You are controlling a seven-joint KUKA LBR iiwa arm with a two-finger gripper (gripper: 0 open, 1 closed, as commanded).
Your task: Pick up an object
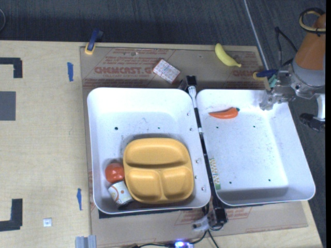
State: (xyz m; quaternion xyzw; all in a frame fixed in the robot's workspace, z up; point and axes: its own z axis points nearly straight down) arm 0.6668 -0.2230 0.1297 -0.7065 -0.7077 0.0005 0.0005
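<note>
An orange carrot [224, 113] with a green tip lies near the far edge of the right bin [282, 185]. In the left bin [103, 118] a yellow compartment tray [158, 168] lies upside down, with a red tomato [114, 172] and a small white-and-orange can [119, 192] at its left. My gripper [267, 101] hangs over the right bin's far right corner, to the right of the carrot and apart from it. Nothing shows between its fingers.
A yellow banana [226, 55] and a small patterned packet [166, 70] lie on the cardboard beyond the bins. A blue clamp [93, 41] sits at the cardboard's far left corner. Cables [209, 222] run at the front edge between the bins.
</note>
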